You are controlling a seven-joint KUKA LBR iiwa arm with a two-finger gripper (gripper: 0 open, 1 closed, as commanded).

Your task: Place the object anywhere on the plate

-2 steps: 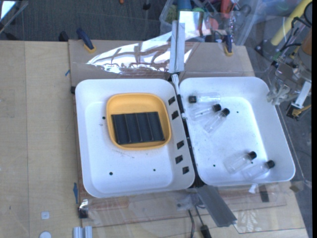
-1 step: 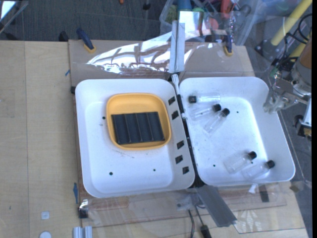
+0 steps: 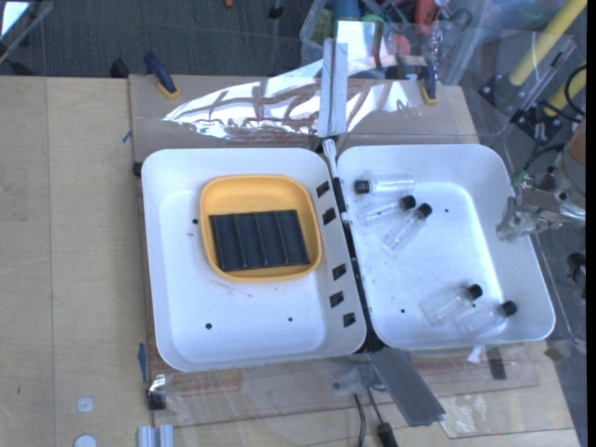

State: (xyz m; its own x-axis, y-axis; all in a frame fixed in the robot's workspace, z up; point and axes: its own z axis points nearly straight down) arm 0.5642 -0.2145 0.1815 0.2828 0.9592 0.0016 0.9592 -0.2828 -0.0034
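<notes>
I see five clear vials (image 3: 407, 223) with black caps, all lying flat in the right bin (image 3: 484, 170). Yellow plate (image 3: 216, 198) with a dark ridged block (image 3: 259, 239) sits in the left bin (image 3: 168, 250). Wood bench (image 3: 65, 250), clutter behind. Gripper (image 3: 523, 214) at the right bin's right rim, apart from the vials; can't tell its state.

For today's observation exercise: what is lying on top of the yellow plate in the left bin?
A dark ribbed rectangular block lies flat on the yellow plate, covering most of the plate's floor, so the surface beneath it cannot be seen.
</notes>
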